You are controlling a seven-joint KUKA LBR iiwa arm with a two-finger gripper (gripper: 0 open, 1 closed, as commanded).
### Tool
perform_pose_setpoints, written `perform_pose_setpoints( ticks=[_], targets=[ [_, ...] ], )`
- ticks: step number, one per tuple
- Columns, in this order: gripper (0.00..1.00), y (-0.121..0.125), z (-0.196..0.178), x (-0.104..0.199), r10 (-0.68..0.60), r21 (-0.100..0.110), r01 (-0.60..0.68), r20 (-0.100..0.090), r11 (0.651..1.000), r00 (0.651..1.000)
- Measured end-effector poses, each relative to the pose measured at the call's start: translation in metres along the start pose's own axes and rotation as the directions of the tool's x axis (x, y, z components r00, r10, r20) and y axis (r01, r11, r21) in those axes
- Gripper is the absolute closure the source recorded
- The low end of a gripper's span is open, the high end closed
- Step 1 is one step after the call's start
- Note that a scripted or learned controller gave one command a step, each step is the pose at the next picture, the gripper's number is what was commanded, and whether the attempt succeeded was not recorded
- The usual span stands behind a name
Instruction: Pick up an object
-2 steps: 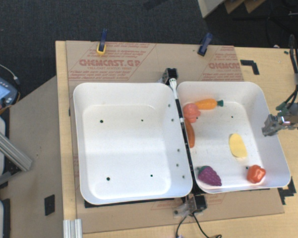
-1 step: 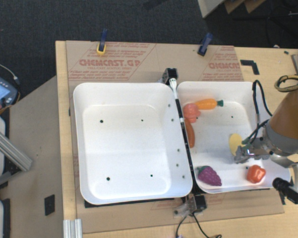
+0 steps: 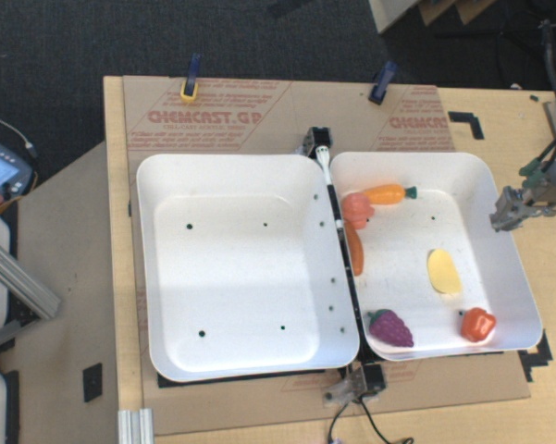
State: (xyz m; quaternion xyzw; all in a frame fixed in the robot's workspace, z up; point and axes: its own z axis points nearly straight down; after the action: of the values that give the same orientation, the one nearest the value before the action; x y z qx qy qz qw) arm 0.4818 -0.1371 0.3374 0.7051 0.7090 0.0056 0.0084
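Note:
The right bin (image 3: 500, 248) holds several toy foods. An orange carrot (image 3: 386, 193) lies at the back, with a pinkish-red fruit (image 3: 356, 208) just left of it. A long orange piece (image 3: 354, 251) runs along the bin's left wall. In the middle right lies a yellow lemon-shaped piece (image 3: 444, 272). Purple grapes (image 3: 390, 327) and a red pepper (image 3: 478, 324) sit at the front. My gripper (image 3: 513, 209) hangs over the right bin's right rim, apart from all the objects, with nothing seen in it.
The left bin (image 3: 166, 192) sits beside the right one, with a black divider strip (image 3: 338, 239) between them. Both rest on a brown board (image 3: 259, 109) held by blue clamps (image 3: 192, 77) at the back. Cables trail at the front edge (image 3: 356, 391).

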Motion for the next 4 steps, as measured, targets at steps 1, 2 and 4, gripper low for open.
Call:
perform_pose_setpoints(
  ticks=[1,2,4],
  targets=[
    [1.00,-0.006,0.114,0.003,0.007,0.030,-0.007,-0.007,1.000,1.000],
    [1.00,-0.009,0.259,-0.028,0.011,0.021,-0.011,-0.004,1.000,1.000],
    [1.00,-0.008,0.214,-0.009,0.008,0.030,-0.008,-0.007,1.000,1.000]
  ],
)
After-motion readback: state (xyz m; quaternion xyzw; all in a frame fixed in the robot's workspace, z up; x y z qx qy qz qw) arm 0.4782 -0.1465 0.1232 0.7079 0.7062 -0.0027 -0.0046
